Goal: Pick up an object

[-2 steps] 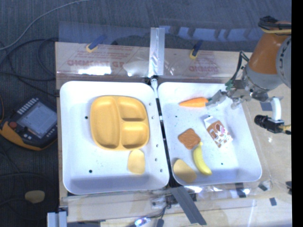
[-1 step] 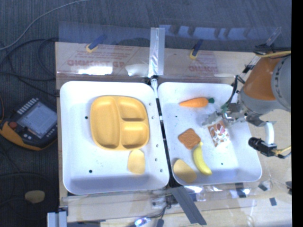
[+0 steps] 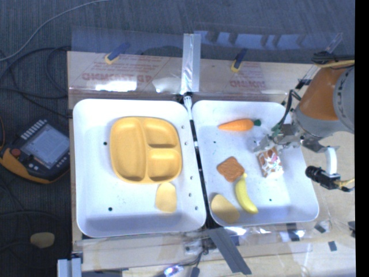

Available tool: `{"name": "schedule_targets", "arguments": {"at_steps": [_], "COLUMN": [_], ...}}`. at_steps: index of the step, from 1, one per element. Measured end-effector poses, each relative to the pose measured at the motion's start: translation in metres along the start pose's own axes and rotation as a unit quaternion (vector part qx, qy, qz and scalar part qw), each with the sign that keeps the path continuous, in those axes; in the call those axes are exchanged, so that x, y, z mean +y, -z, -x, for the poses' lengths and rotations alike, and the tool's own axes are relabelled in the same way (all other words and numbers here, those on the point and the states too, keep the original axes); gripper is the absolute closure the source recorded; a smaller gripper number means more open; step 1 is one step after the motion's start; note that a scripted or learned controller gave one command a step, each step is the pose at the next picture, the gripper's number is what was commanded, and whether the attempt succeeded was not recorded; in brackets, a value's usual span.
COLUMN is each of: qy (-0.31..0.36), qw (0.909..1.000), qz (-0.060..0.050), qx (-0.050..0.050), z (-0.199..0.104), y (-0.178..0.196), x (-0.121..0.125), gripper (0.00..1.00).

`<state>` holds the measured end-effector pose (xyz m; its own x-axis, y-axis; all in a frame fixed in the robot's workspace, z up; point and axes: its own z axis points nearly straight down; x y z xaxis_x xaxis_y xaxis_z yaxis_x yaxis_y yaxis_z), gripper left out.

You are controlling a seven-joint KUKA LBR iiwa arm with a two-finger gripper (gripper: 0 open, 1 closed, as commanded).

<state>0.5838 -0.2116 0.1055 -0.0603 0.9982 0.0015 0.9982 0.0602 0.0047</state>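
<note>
Orange carrot [image 3: 236,125], brown cracker-looking toy [image 3: 230,168] and banana [image 3: 245,194] all sit loose in the right bin [image 3: 300,206]. Gripper [image 3: 272,143] is low at the frame's right, right over a crinkly wrapped snack [image 3: 270,161]. Honestly can't tell whether it's spread or closed. Risk: the slippery wrapper slides out, or it just gets shoved toward the wall.
</note>
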Motion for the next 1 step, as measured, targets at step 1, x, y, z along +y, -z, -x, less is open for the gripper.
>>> {"name": "schedule_targets", "arguments": {"at_steps": [1], "qy": [-0.031], "qw": [0.9995], "qz": [-0.003], "qx": [-0.001], "z": [-0.0421], "y": [0.0953], "x": [0.0165], "gripper": [1.0]}}
